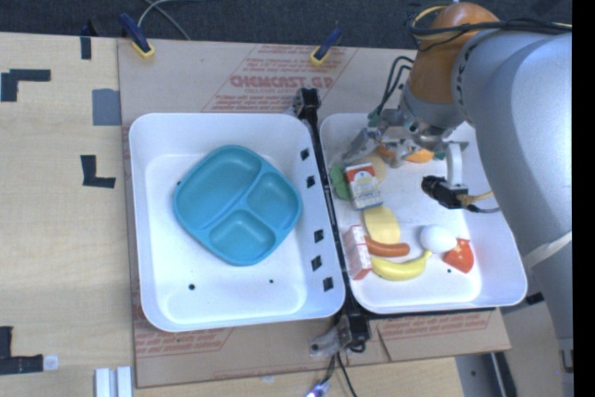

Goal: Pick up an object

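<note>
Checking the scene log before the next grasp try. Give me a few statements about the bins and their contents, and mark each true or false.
1. The blue divided plate lies in the left bin. True.
2. The banana lies in the left bin. False: it lies in the right bin, near its front edge.
3. The gripper is over the right bin's far end. True.
4. The white egg rests on the blue divided plate. False: it sits in the right bin, beside an orange-red piece.

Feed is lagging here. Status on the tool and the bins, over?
Tool low over right bin, far end. Small carton just below it, not seen gripped. Banana, egg nearby. Blue tray in left bin.
</note>
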Robot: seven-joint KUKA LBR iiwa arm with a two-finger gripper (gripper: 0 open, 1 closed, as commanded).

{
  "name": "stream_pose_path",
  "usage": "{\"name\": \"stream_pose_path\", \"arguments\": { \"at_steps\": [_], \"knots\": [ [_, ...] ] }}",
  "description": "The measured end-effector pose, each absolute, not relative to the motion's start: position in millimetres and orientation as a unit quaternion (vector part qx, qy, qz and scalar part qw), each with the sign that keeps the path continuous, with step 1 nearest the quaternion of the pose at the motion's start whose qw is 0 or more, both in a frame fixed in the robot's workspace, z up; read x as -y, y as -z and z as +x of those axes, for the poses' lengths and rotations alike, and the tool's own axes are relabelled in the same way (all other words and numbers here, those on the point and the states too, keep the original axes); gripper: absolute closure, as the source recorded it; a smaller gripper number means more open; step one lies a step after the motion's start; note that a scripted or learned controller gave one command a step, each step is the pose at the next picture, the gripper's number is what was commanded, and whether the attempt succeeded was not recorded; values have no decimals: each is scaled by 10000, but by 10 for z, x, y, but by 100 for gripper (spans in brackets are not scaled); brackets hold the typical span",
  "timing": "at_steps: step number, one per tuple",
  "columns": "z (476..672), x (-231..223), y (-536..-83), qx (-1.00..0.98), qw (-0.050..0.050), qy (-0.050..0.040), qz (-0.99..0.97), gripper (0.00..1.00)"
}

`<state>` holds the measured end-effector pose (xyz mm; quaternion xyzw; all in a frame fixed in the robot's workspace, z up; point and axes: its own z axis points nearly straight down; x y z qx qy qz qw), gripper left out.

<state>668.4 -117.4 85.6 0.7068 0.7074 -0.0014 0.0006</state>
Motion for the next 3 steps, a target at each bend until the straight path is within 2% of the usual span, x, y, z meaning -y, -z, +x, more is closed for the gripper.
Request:
{"name": "stream_pose_path", "arguments": {
  "at_steps": [3],
  "knots": [
    [6684, 1178, -856, -7075, 4, 14, 7067, 0]
  ]
}}
